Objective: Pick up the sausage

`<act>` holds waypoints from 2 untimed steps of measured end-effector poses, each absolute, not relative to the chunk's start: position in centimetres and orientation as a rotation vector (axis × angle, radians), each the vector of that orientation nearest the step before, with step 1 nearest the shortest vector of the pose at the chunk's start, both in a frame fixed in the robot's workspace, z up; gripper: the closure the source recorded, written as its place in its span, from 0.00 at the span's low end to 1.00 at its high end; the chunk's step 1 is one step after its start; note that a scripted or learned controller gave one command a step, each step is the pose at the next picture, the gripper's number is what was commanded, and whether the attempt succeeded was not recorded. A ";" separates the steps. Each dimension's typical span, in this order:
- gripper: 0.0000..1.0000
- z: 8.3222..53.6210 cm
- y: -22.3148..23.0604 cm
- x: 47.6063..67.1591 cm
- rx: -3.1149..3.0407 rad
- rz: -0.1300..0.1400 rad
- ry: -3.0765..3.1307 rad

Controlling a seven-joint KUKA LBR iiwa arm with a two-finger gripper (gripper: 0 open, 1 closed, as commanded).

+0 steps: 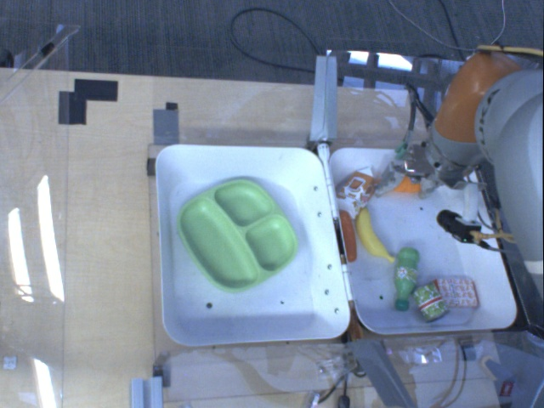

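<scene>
Nearest the camera, in the right bin [501, 313], a small green bottle [405, 277] lay beside a round green-and-red packet [432, 302] and a pink patterned packet [459, 291]. Just beyond them a yellow banana [371, 235] lay at a slant, and right beside it the reddish-brown sausage [348, 235] rested lengthwise against the bin's left wall, next to the divider. Beyond the sausage sat a crinkled snack wrapper [357, 189]. The end effector [411, 167] hovered low over the far part of the same bin, near an orange object [408, 186], up and to the right of the sausage and well apart from it. Whether its fingers were spread or closed could not be made out. The grey arm [510, 117] reached in from the right, its orange band [467, 92] above the wrist. The left bin [170, 253] held a green divided plate [238, 232], both bins on the wooden table [85, 228].
</scene>
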State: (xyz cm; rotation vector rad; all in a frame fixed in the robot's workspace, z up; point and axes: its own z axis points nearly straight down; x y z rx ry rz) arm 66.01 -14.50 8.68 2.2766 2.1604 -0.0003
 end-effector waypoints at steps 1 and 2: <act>0.00 8.7 -18.5 65.0 2.251 0.005 2.185; 0.00 8.9 -17.8 59.0 2.058 0.008 2.363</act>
